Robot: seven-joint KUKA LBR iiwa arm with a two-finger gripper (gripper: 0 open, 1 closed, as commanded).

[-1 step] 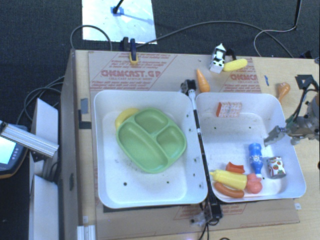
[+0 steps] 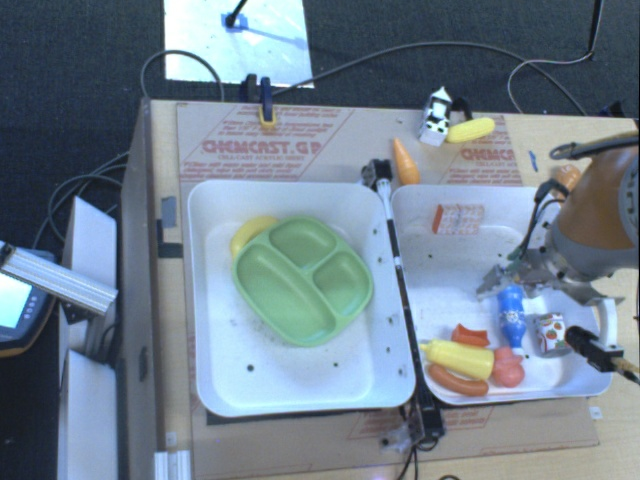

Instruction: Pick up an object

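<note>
**Arm low in the right bin, nothing lifted yet**

At the near edge of the right bin (image 2: 455, 268) lies a cluster of toys: a yellow piece (image 2: 460, 356) beside a hot dog (image 2: 458, 380), a red piece (image 2: 470, 335) just behind them, a pink-red lump (image 2: 508, 370), and a small brown-and-white block (image 2: 549, 334) to the right. A blue bottle (image 2: 511, 316) stands in among them, and it looks like the likeliest target.

The gripper (image 2: 505, 280) sits just above the bottle's top, close to touching or touching it. The metal parts there are too small and blurred to read, so I cannot tell how the hand is set, and nothing is seen caught in it. By my judgement the pick is at the reach-and-grasp stage: the closing and the lift are both left to do.

Further back in that bin rests a clear packet with orange print (image 2: 457, 218), well apart from the arm (image 2: 600, 213).

The left bin (image 2: 215, 268) holds a green tray (image 2: 302, 278) with a yellow thing (image 2: 250, 233) peeking from under its far-left edge.

Both bins sit on a brown printed board (image 2: 300, 133). Behind them lie a carrot (image 2: 405, 162), a cow (image 2: 436, 116) and a banana (image 2: 470, 129). Beyond is dark carpet (image 2: 70, 58), a shiny sheet (image 2: 236, 23) and loose cables (image 2: 420, 53).
</note>
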